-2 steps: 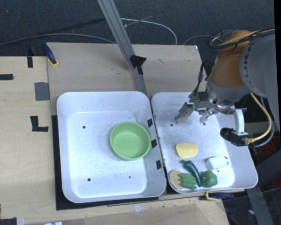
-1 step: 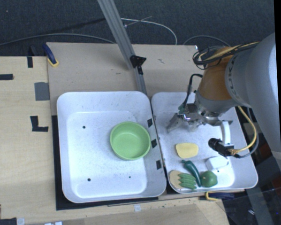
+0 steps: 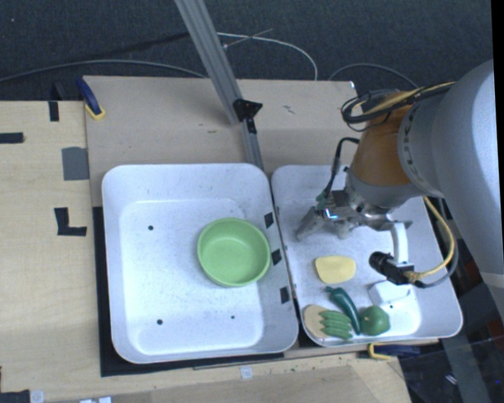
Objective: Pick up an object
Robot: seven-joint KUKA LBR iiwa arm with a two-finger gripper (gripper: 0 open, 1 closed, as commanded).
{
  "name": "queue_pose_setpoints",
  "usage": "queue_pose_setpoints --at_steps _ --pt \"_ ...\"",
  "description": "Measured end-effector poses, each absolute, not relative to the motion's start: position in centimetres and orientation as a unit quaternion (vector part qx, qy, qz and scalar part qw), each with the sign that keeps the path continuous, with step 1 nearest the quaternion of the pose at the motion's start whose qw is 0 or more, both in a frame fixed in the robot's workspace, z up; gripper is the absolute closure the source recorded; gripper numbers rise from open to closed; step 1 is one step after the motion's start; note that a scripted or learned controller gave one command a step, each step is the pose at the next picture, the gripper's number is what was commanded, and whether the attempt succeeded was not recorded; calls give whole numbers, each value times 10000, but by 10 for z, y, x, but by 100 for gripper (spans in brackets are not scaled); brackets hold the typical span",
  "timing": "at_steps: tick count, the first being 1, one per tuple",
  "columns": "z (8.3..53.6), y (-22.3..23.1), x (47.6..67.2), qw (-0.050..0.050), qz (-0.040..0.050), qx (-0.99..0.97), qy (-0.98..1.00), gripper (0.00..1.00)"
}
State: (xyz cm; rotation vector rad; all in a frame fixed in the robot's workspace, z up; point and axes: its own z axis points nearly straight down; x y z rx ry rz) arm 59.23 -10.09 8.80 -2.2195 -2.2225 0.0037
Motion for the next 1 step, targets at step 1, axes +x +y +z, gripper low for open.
queue_pose_setpoints --at_steps 1 --pt "98 -100 592 11 11 -7063 -7079 100"
